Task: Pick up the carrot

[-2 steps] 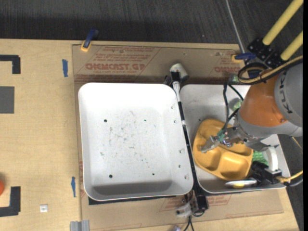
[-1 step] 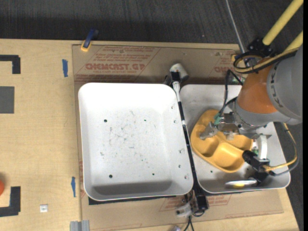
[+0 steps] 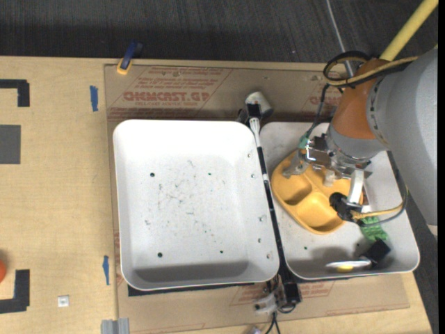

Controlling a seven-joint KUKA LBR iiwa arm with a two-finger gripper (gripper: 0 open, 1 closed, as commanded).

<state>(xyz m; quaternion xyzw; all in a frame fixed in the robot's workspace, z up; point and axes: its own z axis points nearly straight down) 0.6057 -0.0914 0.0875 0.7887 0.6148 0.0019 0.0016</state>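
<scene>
Arm [image 3: 410,110]: bulky pale grey casing, orange band [image 3: 351,113] above wrist. Black cables looped on top; metal gripper [image 3: 325,165] hardware, possibly green connectors.

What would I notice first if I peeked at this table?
You'd spot the big grey robot arm with its orange band, leaning over the right bin. Under it sits a bright yellow dish-shaped thing. The left bin beside it is wide and white, speckled with little marks.
</scene>
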